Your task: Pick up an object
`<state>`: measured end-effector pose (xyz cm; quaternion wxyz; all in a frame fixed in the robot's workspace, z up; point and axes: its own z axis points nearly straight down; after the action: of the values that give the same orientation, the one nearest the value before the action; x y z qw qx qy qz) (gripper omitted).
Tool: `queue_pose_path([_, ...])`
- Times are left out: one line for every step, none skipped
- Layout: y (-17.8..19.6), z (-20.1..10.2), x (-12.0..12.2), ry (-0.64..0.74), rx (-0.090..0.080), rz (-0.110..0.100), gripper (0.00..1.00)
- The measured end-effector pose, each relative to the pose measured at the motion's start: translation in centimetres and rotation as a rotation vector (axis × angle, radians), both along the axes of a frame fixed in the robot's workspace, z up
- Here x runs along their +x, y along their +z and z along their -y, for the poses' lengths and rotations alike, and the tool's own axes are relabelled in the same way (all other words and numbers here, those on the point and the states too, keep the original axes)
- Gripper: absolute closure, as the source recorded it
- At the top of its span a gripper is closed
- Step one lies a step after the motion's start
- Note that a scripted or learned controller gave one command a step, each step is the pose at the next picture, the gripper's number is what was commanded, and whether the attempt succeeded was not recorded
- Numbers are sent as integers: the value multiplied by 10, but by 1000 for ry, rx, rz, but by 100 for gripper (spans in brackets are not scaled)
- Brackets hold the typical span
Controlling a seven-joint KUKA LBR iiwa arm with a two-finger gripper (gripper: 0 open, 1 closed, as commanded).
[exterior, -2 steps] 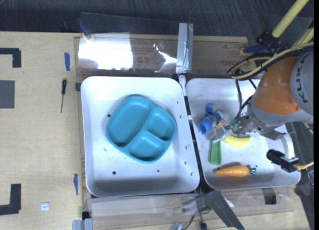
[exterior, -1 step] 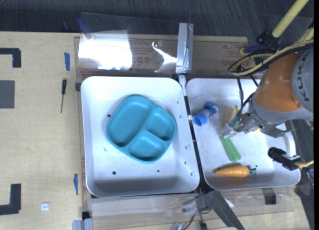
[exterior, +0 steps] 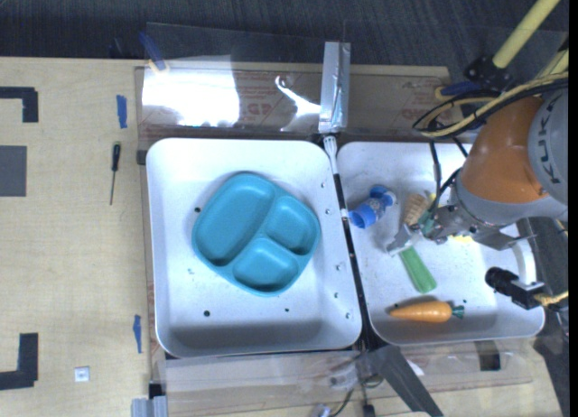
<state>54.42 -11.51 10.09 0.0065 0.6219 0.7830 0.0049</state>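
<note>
The gripper is down inside the right bin, its metal tips low over the floor near the middle of that bin. From where I stand the tips blur into the wrist hardware, so I cannot tell whether they are spread or closed, and nothing is clearly caught between them.

Right at the tips lies a green stick-shaped object, slanting down and to the right, its upper end touching or just under the gripper. Just above the tips sits a small tan, bristly-looking thing. To its left, near the divider, a blue bottle-like object lies on its side. Along the bin's near wall rests an orange carrot with a green end, lying flat and well apart from the gripper.

Behind the gripper rises the arm, its orange band broad above the wrist, cables looping over it.

The left bin carries a blue divided plate, three compartments, lying flat near its middle.
</note>
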Motion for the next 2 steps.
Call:
queue_pose_path([-13, -13, -41, -63, -1, -7, 0])
queue_pose_path([-1, -12, -39, -65, -2, -1, 100])
